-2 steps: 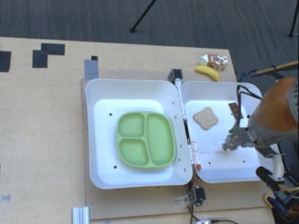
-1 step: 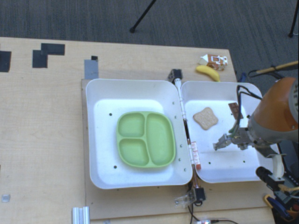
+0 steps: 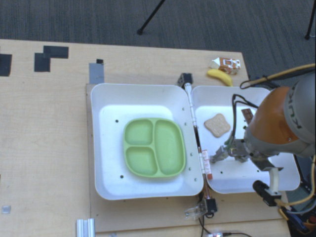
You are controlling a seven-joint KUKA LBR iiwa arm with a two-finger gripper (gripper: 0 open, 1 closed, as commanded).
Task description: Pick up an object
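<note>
The gripper [image 3: 220, 154], low in the right bin [image 3: 224, 182], appears open and empty; it should be centred over the bread slice [image 3: 217, 125] just above before closing.

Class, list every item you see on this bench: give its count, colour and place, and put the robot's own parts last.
Shallow plastic bins: two, white, side by side on the bench.
Three-compartment plastic plate: one, light green, in the left bin.
Toast-shaped slice: one, tan, in the right bin.
Toy banana: one, yellow, on the bench beyond the right bin.
Small printed packet: one, white and brown, beside the banana.
Tape patches: several, black, far-left bench.
Robot arm: one, grey with orange band, over the right bin.
Tool: one, metallic, low in the right bin.
</note>
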